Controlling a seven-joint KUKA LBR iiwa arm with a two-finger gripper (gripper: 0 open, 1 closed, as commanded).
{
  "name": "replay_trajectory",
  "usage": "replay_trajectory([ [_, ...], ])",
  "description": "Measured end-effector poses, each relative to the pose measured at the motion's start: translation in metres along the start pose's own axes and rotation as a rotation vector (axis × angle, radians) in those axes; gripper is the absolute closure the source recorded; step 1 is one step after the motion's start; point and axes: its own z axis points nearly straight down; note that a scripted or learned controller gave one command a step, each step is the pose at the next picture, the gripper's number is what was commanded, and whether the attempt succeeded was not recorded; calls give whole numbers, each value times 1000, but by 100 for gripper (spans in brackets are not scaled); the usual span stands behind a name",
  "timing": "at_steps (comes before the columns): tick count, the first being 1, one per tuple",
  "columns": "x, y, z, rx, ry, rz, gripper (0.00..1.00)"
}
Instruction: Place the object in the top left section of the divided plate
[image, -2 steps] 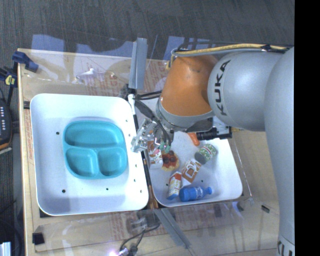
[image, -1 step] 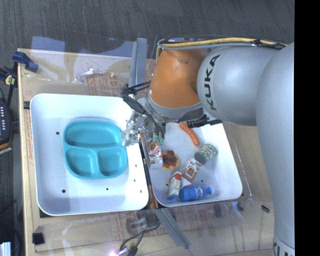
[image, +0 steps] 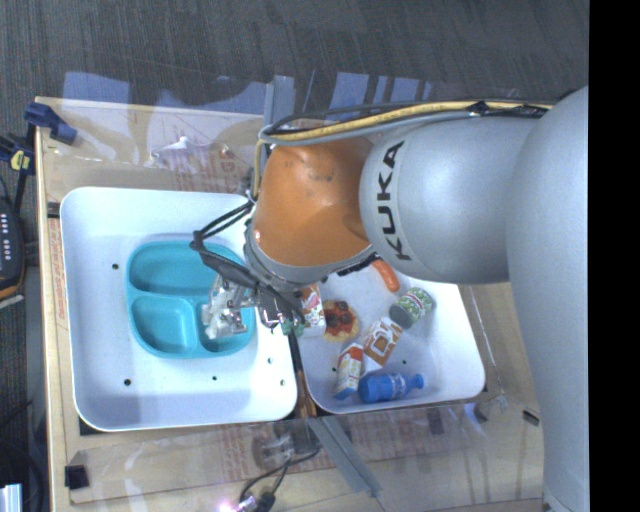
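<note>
The big grey arm (image: 470, 190) sweeps in from the right, its smooth, rounded casing giving way to a glossy orange band (image: 305, 205) above the wrist, with black cables looping around it. Below that, the tool (image: 225, 312) hangs over the left bin (image: 90, 300), a shallow white tray with rounded corners and a matte plastic look.

In that bin sits the divided plate (image: 160, 300), turquoise, smooth, with soft rounded edges and raised ridges splitting it into sections. The tool is right over the plate's right-hand side, at the lower small section. Something pale and shiny, metallic-looking, shows at the tip there, but it blurs into the tool's own parts, so whether the tool is apart, together or clamped on anything, I cannot tell.

Over in the right bin (image: 460, 340), also white and shallow, a clutter of items: a blue plastic bottle (image: 388, 386) lying on its side, a slim white and red bottle (image: 350, 368) beside it, a boxy orange and white packet (image: 382, 342), a round red and dark item (image: 340, 320), a small green-patterned can (image: 412, 304), and an orange carrot-shaped piece (image: 386, 274) near the arm.

The bench (image: 150, 150) beneath is pale wood with printed markings.
</note>
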Motion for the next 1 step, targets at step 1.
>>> replay_trajectory([
  [1,0,0,0,0,0,0,0],
])
